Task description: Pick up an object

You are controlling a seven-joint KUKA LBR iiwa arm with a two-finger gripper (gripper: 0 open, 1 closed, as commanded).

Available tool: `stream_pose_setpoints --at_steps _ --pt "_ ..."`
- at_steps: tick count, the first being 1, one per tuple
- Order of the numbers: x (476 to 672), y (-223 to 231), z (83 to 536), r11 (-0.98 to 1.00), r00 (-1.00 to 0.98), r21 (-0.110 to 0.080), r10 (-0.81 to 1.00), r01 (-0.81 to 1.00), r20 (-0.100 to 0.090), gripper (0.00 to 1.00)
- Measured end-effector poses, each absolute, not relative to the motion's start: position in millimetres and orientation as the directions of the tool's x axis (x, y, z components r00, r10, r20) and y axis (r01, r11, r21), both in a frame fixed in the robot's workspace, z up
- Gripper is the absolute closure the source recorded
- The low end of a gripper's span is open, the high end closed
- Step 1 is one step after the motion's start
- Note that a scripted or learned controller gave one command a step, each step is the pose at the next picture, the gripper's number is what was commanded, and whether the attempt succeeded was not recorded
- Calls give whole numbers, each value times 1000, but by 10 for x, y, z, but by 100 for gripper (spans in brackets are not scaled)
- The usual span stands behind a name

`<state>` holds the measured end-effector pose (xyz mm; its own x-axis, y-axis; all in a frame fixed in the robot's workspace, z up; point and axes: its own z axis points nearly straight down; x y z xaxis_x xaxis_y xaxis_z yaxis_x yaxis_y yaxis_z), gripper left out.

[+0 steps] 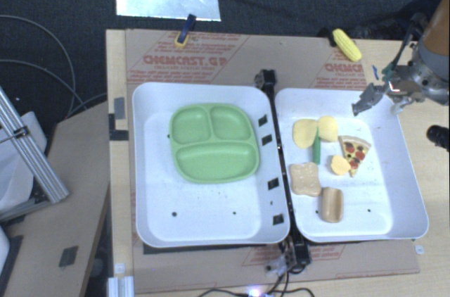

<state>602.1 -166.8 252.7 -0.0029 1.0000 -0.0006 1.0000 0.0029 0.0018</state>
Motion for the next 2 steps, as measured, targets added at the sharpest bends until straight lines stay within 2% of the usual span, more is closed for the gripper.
stream_pose_setpoints --at_steps 1,2 --pt "6475 -969 2131 12 -12 2 1000 1000 3 0" --pt "6022 -1611 978 -5 5 -9 1000 1000 0 0"
